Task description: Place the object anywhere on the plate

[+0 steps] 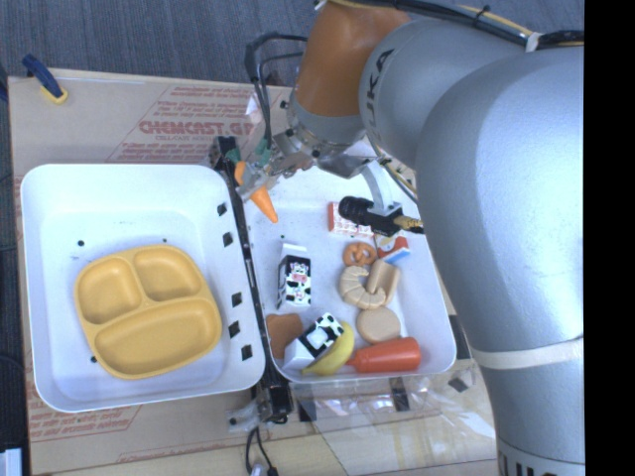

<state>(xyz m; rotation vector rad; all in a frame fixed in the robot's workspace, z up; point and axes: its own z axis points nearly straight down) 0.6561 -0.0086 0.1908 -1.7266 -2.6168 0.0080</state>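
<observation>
A yellow divided plate (149, 310) lies in the left bin (60, 196) with nothing on it. My gripper (250, 175) hangs over the ridge between the two bins, at the top left corner of the right bin (437, 310). It is shut on a small orange toy carrot (263, 204), whose tip points down and to the right. The carrot is above the right bin's near-left corner, up and to the right of the plate.
The right bin holds several toy foods: a cow-patterned carton (295, 281), a second one (319, 333) on a banana (335, 353), a red sausage (387, 355), a round biscuit (379, 323), bread pieces (362, 284), a doughnut (357, 254) and a red-white packet (345, 226).
</observation>
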